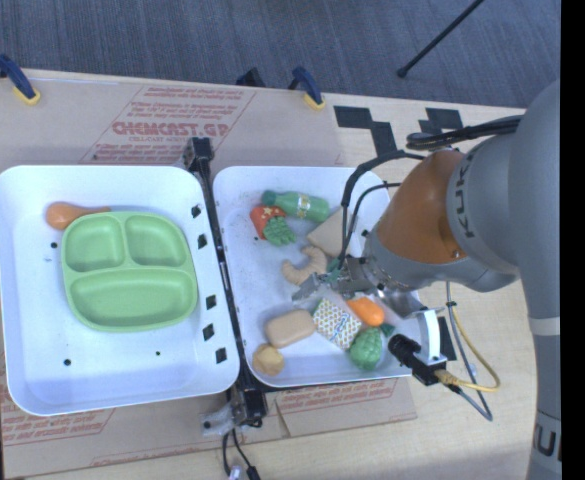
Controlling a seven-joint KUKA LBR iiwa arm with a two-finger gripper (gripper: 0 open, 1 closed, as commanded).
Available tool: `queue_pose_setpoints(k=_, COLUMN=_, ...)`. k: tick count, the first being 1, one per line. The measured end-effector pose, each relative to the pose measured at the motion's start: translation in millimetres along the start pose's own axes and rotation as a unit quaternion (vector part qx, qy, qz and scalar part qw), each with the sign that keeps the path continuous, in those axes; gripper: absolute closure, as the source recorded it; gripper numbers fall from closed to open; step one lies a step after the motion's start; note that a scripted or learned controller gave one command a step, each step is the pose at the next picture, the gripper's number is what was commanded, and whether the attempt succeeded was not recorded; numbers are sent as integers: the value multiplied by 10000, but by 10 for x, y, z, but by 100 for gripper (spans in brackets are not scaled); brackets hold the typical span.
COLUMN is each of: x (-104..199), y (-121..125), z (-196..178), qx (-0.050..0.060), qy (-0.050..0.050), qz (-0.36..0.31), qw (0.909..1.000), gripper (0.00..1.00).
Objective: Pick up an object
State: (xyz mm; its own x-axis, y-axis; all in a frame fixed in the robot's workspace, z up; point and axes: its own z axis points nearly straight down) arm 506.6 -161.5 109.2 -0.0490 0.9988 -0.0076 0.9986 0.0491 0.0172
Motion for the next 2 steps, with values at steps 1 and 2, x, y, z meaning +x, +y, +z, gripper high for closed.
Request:
queue_pose_setpoints(k=1, x=-257, y=-278, z=173, qx=94, qy=67, qz=-1960, qw=9805, gripper=0)
queue_pose_setpoints(k=2, x=-255, y=-318, z=173, qx=83, qy=82, qz=-3552, qw=9347, gripper=0)
